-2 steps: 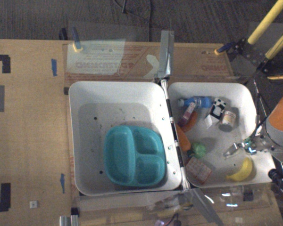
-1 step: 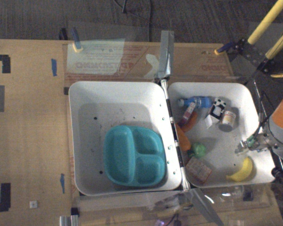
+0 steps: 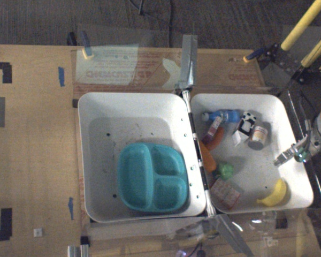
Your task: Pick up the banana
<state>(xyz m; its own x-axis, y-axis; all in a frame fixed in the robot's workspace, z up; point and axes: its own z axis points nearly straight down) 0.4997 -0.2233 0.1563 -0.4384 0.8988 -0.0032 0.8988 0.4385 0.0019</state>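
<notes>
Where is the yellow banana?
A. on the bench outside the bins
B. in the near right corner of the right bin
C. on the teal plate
B: the banana lies in the right bin, in its near right corner, far from the teal divided plate.

Two bins side by side on worktop. Divided tray in left bin. Banana in right bin, near-right corner; bottle at far side.

Metallic gripper low at the right side, slanting down and to the left. Only a small part of the wrist showing behind it. Finger state unclear.
</notes>
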